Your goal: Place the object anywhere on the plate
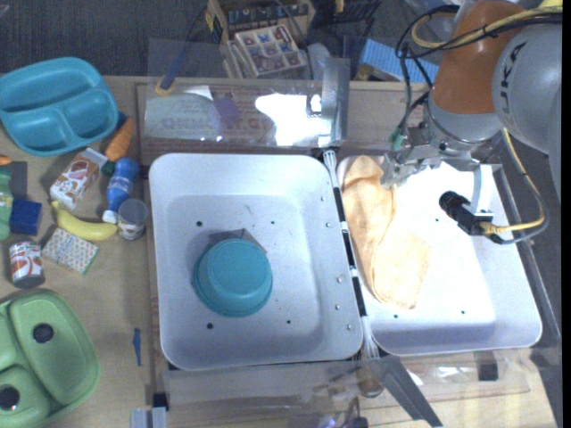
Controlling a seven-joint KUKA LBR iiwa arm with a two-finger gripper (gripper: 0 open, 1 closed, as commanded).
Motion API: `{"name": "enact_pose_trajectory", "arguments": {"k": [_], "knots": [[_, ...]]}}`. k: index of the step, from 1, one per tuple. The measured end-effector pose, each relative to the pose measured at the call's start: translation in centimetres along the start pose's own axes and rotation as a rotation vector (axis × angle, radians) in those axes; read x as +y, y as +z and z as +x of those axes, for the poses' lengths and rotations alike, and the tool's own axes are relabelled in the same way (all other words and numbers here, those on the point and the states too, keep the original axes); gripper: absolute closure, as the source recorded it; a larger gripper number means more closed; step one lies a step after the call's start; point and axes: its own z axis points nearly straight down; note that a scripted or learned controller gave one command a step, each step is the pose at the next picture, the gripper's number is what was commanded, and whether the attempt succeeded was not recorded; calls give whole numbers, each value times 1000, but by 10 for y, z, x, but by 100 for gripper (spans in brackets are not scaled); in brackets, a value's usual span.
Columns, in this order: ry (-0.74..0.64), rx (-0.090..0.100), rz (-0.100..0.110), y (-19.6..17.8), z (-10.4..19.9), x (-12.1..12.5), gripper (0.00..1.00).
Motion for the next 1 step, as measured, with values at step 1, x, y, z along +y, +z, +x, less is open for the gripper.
{"name": "enact_pose_trajectory", "arguments": {"k": [1], "knots": [[41, 0, -1, 1, 68, -48, 100]]}}
